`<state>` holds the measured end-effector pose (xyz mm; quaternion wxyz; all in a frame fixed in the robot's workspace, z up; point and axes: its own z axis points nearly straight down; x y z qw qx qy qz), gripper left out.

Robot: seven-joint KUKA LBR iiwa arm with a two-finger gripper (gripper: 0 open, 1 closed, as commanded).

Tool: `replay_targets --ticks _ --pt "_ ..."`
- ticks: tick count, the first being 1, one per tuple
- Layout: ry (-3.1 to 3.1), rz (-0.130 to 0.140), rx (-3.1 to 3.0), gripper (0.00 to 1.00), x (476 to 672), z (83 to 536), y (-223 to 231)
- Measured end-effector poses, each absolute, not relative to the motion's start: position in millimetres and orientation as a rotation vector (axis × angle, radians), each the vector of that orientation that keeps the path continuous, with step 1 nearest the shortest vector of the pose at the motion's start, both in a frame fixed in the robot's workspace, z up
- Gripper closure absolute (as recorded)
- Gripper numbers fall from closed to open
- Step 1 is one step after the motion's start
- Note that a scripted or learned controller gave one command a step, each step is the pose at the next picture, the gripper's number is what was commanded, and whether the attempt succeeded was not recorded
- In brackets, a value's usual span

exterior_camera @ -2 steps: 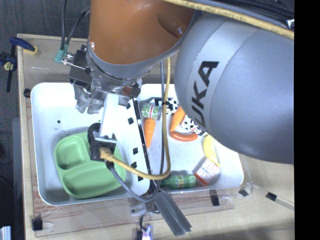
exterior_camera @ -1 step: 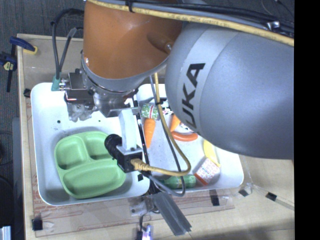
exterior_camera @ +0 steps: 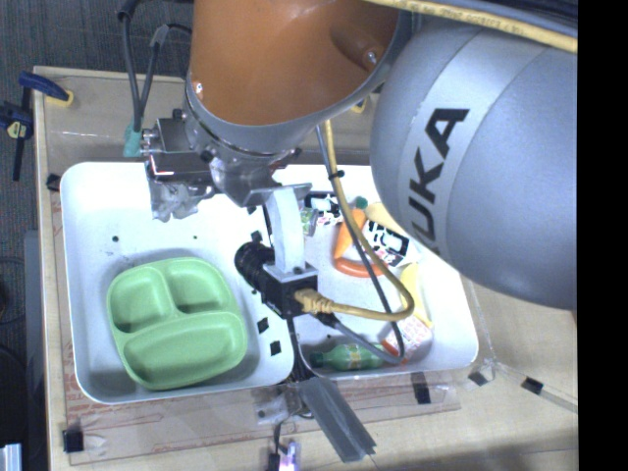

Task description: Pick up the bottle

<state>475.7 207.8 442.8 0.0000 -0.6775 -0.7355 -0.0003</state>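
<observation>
The bottle (exterior_camera: 349, 358) is green and lies on its side near the front wall of the right bin (exterior_camera: 469, 341). My gripper (exterior_camera: 177, 200) hangs under the orange wrist band, above the back left part of the left bin (exterior_camera: 80, 263) and far from the bottle. The grey arm covers the back of the right bin.
A green divided plate (exterior_camera: 177, 322) fills the front of the left bin. In the right bin are an orange item (exterior_camera: 347, 248), a black-and-white pack (exterior_camera: 385, 243), a yellow thing (exterior_camera: 409, 285) and a red-and-white packet (exterior_camera: 414, 337), crowded close behind the bottle.
</observation>
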Motion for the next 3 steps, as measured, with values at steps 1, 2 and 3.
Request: replay_targets --ticks 1,2,3 --pt "-2.414 0.003 -2.009 1.0 476.4 443 180" --pt "-2.094 -0.001 -2.343 1.0 475.8 442 208" --pt "-2.448 0.005 -1.966 1.0 475.7 421 219"
